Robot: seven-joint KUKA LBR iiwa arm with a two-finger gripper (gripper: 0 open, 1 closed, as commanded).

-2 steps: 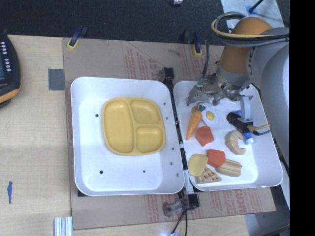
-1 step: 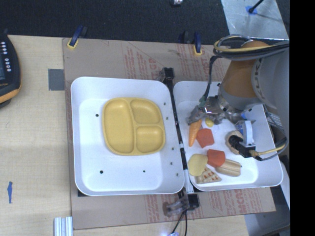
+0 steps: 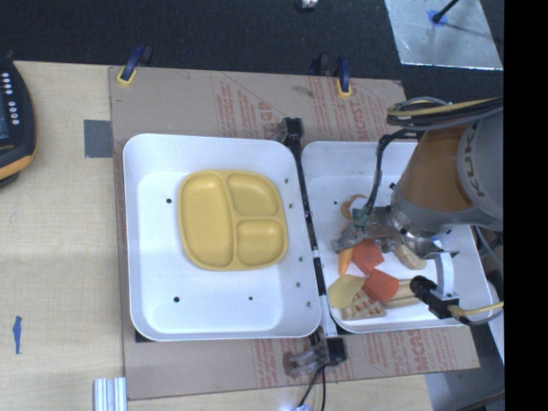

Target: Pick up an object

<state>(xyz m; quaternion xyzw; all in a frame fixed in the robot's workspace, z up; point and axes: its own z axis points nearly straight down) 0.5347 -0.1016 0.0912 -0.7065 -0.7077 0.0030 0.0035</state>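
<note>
Two white bins sit side by side on the bench [image 3: 68,255]: the left bin [image 3: 154,315] carries a yellow divided plate [image 3: 231,218], and the right bin [image 3: 330,165] has a heap of small toy pieces [image 3: 370,268] near its front left corner. The claw [image 3: 364,223] is low over that heap; I cannot tell its state, and nothing looks lifted, so the whole pick remains.

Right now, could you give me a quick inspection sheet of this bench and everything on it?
Surface: cardboard sheet on a wooden bench, clamped at the back.
Job's things: red pieces, a yellow piece and other small items in the right bin.
Clutter: yellow divided plate in the left bin.
Claw: claw low over the right bin's pile.
Cables: black cable along the arm.
Surroundings: handheld controller at left.
</note>
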